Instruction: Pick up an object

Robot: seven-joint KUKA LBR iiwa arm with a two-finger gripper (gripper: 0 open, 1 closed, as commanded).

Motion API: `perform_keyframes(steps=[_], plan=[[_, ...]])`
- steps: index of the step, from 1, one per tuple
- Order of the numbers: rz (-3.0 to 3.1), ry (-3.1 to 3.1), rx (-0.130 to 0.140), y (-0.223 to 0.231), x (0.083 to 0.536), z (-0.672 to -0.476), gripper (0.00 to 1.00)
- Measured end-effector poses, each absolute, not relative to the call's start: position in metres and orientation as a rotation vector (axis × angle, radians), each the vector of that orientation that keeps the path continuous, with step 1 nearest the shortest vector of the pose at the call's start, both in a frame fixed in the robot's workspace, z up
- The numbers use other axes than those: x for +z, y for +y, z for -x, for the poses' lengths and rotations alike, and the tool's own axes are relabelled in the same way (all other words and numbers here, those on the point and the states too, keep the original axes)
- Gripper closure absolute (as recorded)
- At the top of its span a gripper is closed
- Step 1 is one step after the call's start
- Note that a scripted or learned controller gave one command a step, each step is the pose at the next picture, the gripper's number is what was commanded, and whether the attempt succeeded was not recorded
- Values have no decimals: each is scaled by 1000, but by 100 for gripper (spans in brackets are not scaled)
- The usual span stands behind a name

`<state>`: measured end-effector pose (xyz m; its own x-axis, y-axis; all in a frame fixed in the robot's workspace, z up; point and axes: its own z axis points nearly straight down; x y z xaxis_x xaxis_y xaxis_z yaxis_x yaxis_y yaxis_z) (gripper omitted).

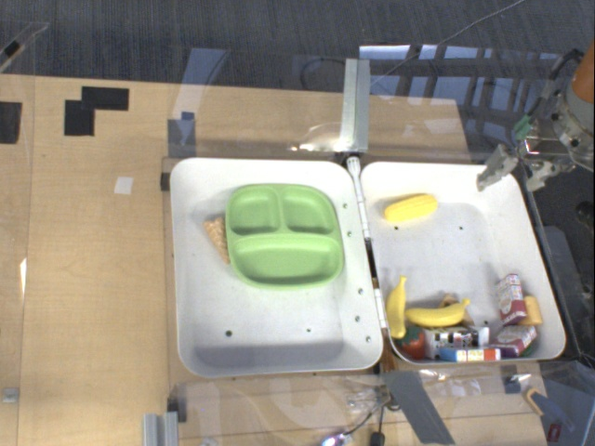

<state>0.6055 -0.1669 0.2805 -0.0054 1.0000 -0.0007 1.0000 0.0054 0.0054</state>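
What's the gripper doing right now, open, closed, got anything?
Gripper: at the right bin's far right corner; cannot be told whether open or closed, and nothing shows held in it.

Arm [578, 110] cut off at the frame's right edge; tan object [217, 238] half hidden under the green tray [283, 233].

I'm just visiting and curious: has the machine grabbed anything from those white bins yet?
Not yet, it seems. The end effector sits at the far right corner of the right bin, with nothing visibly in it. The lemon, bananas and green tray all lie in their bins. Everything remains: reaching down, gripping one item and lifting.
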Motion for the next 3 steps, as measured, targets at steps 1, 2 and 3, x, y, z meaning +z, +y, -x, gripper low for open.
perform_keyframes(steps=[1,2,3], plan=[[-2145,2291,5,-126,177,-653,0],[-2019,2399,9,-112,104,-660,0],[-2072,2347,10,-149,91,-590,0]])
